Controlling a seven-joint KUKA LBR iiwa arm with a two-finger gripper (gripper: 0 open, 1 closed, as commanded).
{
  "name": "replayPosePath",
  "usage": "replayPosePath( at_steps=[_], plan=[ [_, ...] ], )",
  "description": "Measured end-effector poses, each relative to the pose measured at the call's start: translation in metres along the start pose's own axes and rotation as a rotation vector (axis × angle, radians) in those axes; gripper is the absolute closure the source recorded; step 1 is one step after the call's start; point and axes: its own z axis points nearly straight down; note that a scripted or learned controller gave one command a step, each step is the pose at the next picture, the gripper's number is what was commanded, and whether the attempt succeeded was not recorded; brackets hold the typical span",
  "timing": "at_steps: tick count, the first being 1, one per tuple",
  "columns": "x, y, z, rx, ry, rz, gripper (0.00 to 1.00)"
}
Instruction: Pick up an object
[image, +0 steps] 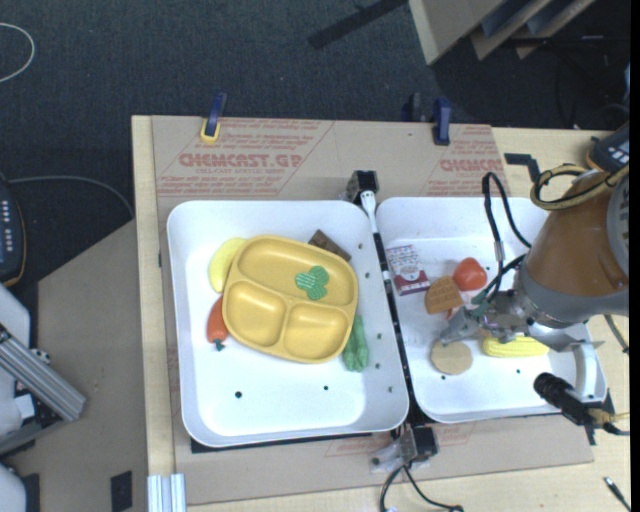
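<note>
Targeting, as a judgement, the tan disc (452, 357), lying flat on the floor of the right bin (430, 225) near its front wall. Noting the yellow corn piece (515, 346) lying just beside the disc on the arm's side, and the orange-brown chunk (443, 295) and red tomato (470, 272) sitting a little farther back. Noting also the small red-and-white carton (405, 268) close to the wall shared with the left bin (270, 400).

Positioning the gripper (468, 322) low over the middle of this cluster, between the chunk and the disc. Being unable to tell whether the pincer is apart or together, since the wrist is hiding it from above; seeing nothing clamped in it.

Doing the step well, by judgement:
- Centring over one item before descending, not over the gap between two.
- Descending straight, avoiding a sideways push into the corn piece.
- Expecting a thin, flat disc to be offering little edge; favouring the bulkier chunk or tomato if the grasp is slipping.
- Lifting slowly and checking for a held item.

Disregarding the yellow divided tray (288, 298) and the green piece (314, 281) resting on it in the left bin.
</note>
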Motion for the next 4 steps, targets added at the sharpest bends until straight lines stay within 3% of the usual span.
replayPosePath(
  at_steps=[1,2,4],
  plan=[
    [0.001,0.002,0.029,-0.008,0.002,-0.001,0.00],
    [0.000,0.000,0.020,-0.007,-0.001,0.001,1.00],
    [-0.004,-0.001,-0.087,-0.013,-0.004,-0.002,1.00]
  ],
)
